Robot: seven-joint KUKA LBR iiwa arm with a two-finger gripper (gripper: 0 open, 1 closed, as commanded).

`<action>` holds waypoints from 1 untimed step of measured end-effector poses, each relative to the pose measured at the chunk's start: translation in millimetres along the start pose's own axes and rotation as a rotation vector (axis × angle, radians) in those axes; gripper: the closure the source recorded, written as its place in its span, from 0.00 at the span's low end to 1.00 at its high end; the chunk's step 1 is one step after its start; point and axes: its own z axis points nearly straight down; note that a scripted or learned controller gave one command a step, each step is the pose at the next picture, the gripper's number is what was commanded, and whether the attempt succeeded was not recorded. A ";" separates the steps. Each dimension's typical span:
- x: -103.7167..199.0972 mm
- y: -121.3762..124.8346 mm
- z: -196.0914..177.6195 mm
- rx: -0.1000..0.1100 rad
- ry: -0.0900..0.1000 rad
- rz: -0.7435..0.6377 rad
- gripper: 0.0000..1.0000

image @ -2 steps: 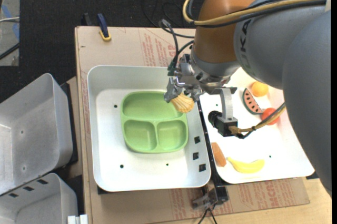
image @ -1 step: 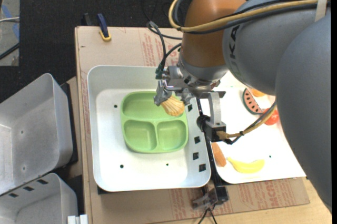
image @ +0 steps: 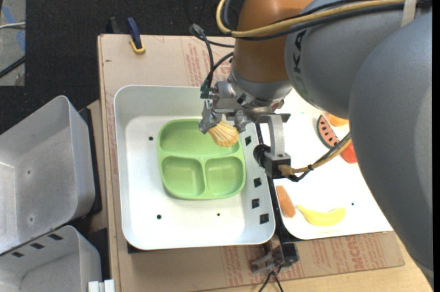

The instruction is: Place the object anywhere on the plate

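Bench top of brown board point(image: 172, 64), bearing two shallow white bins side by side. Left bin point(image: 137, 215): one green plate point(image: 199, 170) with three compartments. Right bin point(image: 364, 215): one watermelon slice point(image: 328, 129), one yellow banana point(image: 323, 216), one orange carrot-like piece point(image: 284, 201). One grey arm point(image: 357, 50) with orange band; one gripper point(image: 221, 126), fingers pinching one tan, shell-like object point(image: 225, 135) above the plate's upper right edge.
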 end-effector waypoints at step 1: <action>-0.2 -0.3 0.0 0.001 0.000 0.001 0.00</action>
